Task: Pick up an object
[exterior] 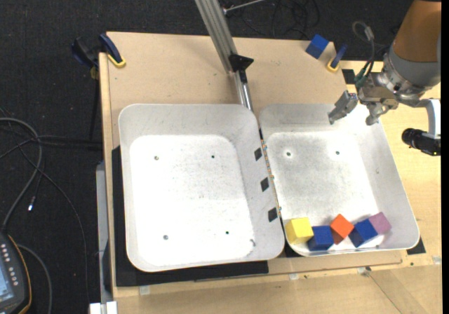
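While my hand (pixel 356 111) hangs over the far edge of the right bin (pixel 319 165), its two fingers spread apart and pinching nothing, the pick has yet to begin. Five blocks sit huddled along that bin's near wall, well apart from the hand: a yellow block (pixel 299 228) at the end nearest the left bin (pixel 186 179), a dark blue block (pixel 321 237) touching it, an orange block (pixel 342 227) tilted against that, then a second blue block (pixel 363 232) and a purple block (pixel 379 222) at the other end. One more blue block (pixel 318 45) lies out on the wooden surface (pixel 175 67), beyond the right bin's far edge. By my reading nothing is done so far: I must still choose a block, bring the hand across the bin and down, close on it and lift. Packed so tightly, the cluster looks awkward to grip cleanly.
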Robot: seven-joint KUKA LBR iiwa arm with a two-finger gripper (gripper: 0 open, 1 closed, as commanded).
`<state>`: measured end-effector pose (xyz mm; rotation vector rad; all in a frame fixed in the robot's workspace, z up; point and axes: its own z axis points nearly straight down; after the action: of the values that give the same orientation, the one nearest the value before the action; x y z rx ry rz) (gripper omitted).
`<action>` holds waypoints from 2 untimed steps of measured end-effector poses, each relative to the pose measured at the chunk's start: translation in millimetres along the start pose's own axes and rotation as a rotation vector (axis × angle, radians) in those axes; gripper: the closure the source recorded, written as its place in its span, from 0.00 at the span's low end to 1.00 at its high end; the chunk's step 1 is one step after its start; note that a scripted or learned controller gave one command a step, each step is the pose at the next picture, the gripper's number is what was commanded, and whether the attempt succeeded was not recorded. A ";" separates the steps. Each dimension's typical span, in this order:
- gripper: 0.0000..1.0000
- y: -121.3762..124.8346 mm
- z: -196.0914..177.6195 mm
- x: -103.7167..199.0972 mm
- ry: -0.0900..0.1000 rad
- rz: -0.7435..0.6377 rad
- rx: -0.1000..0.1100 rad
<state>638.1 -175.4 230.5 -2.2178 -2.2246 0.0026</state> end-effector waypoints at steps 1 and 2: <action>0.00 -62.1 39.0 -5.6 0.002 0.007 0.006; 0.00 -48.0 96.2 29.1 0.003 -0.003 0.004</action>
<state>589.8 -146.5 134.4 -2.2115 -2.2240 0.0030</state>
